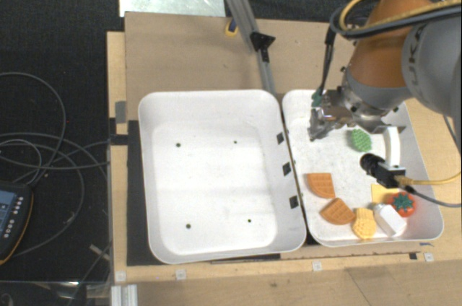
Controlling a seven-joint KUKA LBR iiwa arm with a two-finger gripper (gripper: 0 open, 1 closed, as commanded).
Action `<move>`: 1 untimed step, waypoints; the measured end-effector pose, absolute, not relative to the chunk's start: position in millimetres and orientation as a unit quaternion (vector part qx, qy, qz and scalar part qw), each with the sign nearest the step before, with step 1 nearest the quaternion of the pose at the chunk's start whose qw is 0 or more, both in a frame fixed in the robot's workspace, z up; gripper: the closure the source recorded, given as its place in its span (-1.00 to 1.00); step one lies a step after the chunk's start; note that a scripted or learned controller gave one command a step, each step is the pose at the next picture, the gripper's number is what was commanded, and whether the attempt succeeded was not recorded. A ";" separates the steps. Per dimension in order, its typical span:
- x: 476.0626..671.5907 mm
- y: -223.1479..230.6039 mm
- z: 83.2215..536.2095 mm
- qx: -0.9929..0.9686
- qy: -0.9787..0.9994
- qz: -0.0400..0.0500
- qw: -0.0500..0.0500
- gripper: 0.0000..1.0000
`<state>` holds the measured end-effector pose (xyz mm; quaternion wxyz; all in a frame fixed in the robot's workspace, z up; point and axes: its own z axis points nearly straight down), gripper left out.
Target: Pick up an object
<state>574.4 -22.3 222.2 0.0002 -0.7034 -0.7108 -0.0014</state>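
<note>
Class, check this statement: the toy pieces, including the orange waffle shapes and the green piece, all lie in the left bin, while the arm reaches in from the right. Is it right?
One detail is wrong. The camera view shows the orange waffle shapes and the green piece lying in the right bin, not the left bin. The arm does reach in from the right.

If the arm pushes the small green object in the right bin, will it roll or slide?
The green object looks bumpy and rounded, so it would probably wobble or roll rather than slide cleanly. It seems small and likely light. It lies free on the right bin floor.
</note>
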 end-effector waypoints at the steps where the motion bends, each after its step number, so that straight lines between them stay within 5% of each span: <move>1: 562.4 31.5 224.4 -0.703 -0.711 -0.001 0.001 1.00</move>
